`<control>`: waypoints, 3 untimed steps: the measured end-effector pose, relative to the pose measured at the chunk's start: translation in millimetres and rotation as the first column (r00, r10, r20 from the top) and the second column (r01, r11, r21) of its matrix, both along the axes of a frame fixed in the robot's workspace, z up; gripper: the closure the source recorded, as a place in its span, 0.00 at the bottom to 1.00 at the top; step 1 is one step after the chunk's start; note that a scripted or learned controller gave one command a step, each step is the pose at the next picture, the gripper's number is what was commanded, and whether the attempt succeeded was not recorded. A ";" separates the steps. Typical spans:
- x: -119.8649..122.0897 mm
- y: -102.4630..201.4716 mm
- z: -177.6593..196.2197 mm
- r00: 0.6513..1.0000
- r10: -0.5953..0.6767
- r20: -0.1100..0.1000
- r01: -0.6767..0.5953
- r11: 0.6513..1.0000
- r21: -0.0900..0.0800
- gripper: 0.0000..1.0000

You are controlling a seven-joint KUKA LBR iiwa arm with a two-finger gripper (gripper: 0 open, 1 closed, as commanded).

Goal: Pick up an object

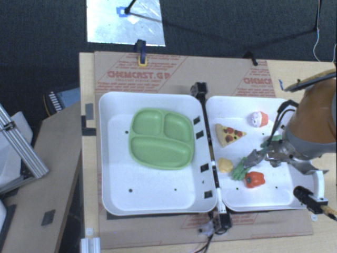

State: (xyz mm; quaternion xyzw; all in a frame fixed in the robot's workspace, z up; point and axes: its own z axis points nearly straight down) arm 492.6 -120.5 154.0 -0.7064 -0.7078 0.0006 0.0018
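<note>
The right bin (274,194) holds several toy foods. A pizza slice (228,134) lies at its upper left and a white and pink round piece (258,119) at the top. A yellow piece (225,165) sits by the left wall. A green leafy piece (240,170) lies next to a red pepper (254,179) near the bin's middle. My gripper (256,156) reaches in from the right and sits low, just above and right of the green piece, its tip touching or nearly touching it. The grey and orange arm (316,125) covers the bin's right part.
The left bin (116,183) holds a green divided plate (160,138). A black divider clamp (200,88) sits between the bins at the back. A black fitting (308,196) sticks out at the right bin's lower right corner.
</note>
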 end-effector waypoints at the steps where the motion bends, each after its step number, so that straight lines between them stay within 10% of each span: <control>1: 1.8 10.3 -49.5 1.000 -0.001 0.000 0.001 1.000 0.000 0.00; 2: 3.2 9.3 -36.6 1.000 -0.001 0.005 0.001 1.000 -0.002 1.00; 3: 4.2 7.3 6.4 1.000 0.001 0.009 -0.001 1.000 -0.003 1.00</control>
